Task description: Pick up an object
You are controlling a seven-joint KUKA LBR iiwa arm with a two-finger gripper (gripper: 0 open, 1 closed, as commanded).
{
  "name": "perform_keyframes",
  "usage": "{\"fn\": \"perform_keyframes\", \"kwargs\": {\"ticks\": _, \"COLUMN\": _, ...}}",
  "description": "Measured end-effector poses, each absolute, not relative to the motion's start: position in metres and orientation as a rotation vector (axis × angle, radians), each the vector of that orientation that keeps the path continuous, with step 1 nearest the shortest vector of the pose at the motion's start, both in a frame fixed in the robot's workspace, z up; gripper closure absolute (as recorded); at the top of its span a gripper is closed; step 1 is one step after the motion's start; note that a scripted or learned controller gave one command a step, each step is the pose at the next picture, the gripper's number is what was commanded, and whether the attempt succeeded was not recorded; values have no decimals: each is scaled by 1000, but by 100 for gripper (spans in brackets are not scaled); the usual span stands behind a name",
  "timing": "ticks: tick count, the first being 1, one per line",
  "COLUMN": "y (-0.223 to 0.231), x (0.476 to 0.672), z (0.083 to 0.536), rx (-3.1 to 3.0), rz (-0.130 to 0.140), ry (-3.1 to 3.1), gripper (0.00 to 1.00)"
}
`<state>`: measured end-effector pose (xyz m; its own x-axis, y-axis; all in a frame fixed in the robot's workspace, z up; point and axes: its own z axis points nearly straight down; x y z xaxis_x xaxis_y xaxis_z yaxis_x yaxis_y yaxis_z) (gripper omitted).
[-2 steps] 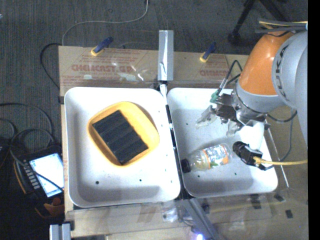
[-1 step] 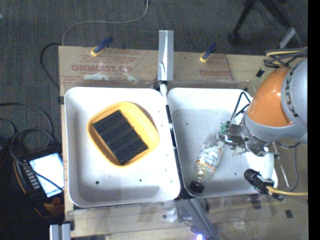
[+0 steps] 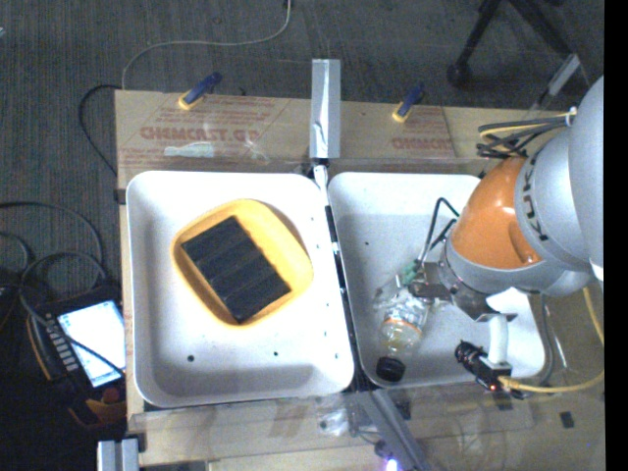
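Note:
A crumpled clear plastic bottle [image 3: 400, 326] lies in the right bin [image 3: 378, 214], its black cap [image 3: 391, 368] pointing at the bin's front wall. My gripper [image 3: 420, 285] is low over the bottle's upper end, right at it, under the orange band of the arm. Whether it touches the bottle I cannot tell. In the left bin [image 3: 157, 204] sits a yellow dish [image 3: 285, 226] with a black ridged block [image 3: 235, 268] lying in it.
The arm's grey and orange body [image 3: 510, 234] covers the right half of the right bin. A metal divider post [image 3: 325, 106] stands behind the gap between the bins. Two blue-and-yellow clamps [image 3: 199, 90] hold the cardboard at the back.

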<state>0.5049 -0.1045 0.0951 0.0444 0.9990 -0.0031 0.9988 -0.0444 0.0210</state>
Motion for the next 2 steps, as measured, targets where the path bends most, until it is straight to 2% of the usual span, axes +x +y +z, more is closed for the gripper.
{"fn": "perform_keyframes", "kwargs": {"ticks": 1, "y": -104, "x": 506, "z": 105, "rx": 2257, "rz": 22, "ry": 2159, "gripper": 100}}
{"fn": "perform_keyframes", "kwargs": {"ticks": 2, "y": -52, "x": 567, "z": 183, "rx": 2181, "rz": -5, "ry": 2261, "gripper": 100}}
